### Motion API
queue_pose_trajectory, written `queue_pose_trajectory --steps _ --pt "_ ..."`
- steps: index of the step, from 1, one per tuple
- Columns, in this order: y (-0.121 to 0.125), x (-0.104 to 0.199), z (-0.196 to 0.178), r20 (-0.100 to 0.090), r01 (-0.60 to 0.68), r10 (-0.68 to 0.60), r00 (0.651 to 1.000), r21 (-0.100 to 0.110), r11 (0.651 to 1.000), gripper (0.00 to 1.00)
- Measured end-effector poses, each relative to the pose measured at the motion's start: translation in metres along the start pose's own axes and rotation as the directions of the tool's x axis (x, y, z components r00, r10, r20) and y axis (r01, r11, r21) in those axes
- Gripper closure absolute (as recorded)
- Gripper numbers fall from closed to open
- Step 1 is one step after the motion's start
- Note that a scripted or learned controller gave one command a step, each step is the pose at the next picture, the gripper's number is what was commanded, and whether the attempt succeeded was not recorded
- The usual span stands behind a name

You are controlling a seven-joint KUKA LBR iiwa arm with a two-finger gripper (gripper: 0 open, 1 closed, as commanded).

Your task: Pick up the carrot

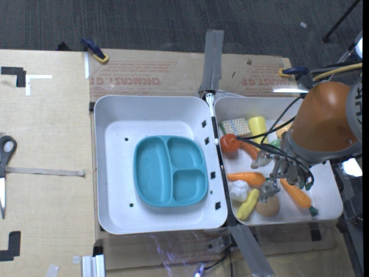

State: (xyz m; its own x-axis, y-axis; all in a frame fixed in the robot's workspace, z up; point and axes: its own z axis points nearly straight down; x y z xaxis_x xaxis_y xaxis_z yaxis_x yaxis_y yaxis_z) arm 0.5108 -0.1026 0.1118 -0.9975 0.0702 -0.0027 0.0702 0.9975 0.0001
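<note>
An orange carrot (297,194) with a green stub end lies slanted near the right bin's (328,215) front right corner. A second orange, carrot-like piece (246,178) lies across the bin's left middle. My gripper (274,182) hangs low between the two, just left of the green-tipped carrot's upper end and right of the other piece's tip. It stands above a brown potato-like lump (268,206). The orange-banded wrist (323,120) hides the bin's back right part. I see nothing lifted off the bin floor.
The right bin also holds a red ladle-shaped toy (229,145), a yellow cylinder (256,124), a patterned box (236,126), a banana (248,204) and a white lump (238,191). The left bin (115,172) holds a teal divided plate (171,171). Scissors (6,154) lie at the far left.
</note>
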Motion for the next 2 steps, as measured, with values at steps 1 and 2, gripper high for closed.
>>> queue_pose_trajectory --steps 1,2 --pt "-0.005 -0.139 0.019 -0.002 0.035 -0.035 0.999 0.0 0.999 0.0" --pt "-0.012 -0.062 0.018 0.002 -0.02 0.02 1.0 0.0 1.0 0.0"
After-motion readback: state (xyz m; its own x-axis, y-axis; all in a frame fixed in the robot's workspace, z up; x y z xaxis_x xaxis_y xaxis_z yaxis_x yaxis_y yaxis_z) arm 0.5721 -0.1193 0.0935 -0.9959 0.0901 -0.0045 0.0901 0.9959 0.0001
